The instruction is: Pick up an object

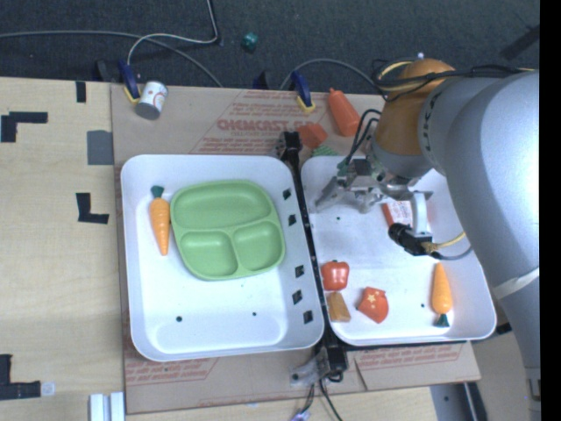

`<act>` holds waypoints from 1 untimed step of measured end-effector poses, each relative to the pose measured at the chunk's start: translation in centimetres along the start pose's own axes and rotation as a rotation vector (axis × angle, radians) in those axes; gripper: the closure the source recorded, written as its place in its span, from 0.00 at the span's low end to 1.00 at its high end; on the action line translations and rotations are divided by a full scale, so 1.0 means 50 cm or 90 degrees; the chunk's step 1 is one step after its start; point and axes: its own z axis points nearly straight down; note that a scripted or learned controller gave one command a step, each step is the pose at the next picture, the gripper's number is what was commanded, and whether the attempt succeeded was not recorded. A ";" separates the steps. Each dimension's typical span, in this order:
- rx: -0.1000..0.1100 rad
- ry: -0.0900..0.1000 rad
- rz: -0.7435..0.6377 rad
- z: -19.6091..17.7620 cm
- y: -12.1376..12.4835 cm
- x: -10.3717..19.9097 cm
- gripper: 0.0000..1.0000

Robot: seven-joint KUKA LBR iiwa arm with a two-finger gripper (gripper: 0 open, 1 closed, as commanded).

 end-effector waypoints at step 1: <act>0.001 0.002 0.000 0.000 0.028 0.002 0.00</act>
